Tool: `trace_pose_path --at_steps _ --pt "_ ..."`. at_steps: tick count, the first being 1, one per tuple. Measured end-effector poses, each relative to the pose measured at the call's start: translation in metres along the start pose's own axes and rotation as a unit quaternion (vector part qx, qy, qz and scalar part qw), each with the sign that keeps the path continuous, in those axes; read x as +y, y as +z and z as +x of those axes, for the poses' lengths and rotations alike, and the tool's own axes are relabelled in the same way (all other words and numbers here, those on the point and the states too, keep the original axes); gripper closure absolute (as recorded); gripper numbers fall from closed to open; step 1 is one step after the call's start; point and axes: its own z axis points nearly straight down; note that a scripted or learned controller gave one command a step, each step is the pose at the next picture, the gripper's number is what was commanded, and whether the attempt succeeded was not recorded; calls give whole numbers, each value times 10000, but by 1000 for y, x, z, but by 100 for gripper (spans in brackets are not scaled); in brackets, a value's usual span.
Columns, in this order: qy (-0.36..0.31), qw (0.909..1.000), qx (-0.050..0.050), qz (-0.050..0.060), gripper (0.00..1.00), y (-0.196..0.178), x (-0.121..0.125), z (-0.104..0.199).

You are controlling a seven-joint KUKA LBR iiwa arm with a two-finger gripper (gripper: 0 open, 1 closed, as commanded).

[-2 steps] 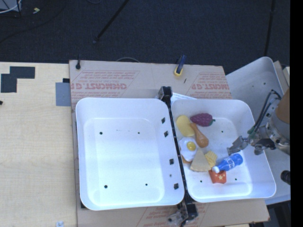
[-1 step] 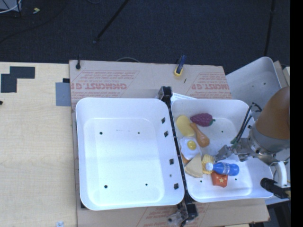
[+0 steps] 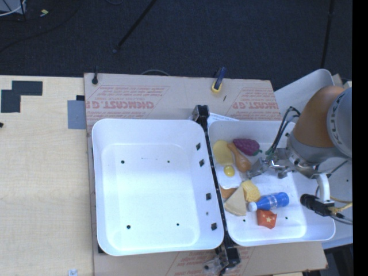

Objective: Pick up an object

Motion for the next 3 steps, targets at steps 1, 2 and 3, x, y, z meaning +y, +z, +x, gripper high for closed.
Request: trace_pose_path --at_steps 1,2,3 --pt "-7 10000 7 -1 0 -1 48 49" --pt "22 10000 -9 6 0 -1 70 -1" --pt "4 10000 14 37 0 0 22 58"
